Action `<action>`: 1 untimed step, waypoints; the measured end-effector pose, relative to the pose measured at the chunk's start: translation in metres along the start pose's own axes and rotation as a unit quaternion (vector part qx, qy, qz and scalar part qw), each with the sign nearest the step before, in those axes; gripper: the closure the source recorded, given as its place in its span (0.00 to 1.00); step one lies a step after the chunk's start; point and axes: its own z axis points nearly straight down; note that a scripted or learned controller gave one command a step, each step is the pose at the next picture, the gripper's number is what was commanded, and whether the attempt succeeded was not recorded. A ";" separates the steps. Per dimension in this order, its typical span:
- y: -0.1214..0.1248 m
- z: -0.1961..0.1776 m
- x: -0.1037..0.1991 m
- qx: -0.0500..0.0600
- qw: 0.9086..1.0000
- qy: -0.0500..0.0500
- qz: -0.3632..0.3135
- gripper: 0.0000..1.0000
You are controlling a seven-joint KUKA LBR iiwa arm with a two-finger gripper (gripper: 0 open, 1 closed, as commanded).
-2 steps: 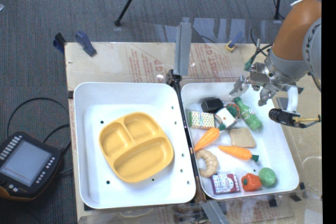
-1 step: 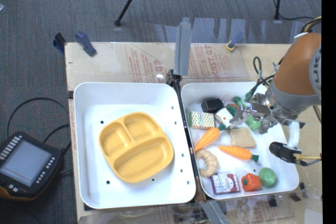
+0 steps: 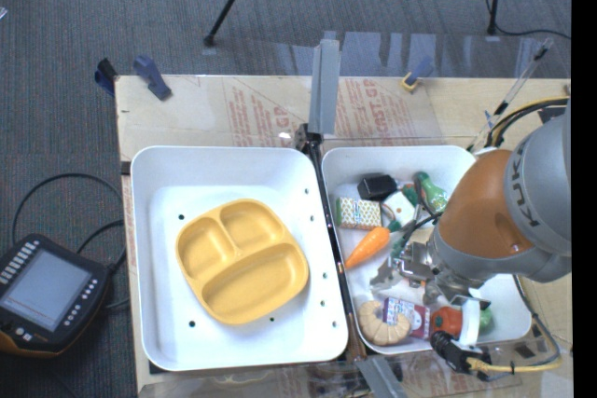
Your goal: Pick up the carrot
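Observation:
The orange carrot (image 3: 367, 246) lies tilted in the right bin (image 3: 396, 148), close to its left wall, with its thin end pointing down-left. My gripper (image 3: 395, 271) hangs low over the same bin, just right of and below the carrot's thick end. The grey arm with its orange band (image 3: 478, 219) covers the bin's right half. I see nothing held by the gripper, and the carrot rests on the bin floor.
Around the carrot are a patterned snack packet (image 3: 359, 212), a black item (image 3: 377, 185), a green bottle (image 3: 431, 191), a bagel (image 3: 382, 322), a purple-white pack (image 3: 411, 316) and a red item (image 3: 448, 320). The left bin (image 3: 142, 200) holds a yellow divided plate (image 3: 242, 259).

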 end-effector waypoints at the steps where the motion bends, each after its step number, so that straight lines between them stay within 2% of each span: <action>1: 0.027 -0.013 -0.002 -0.002 0.998 0.000 -0.064 0.00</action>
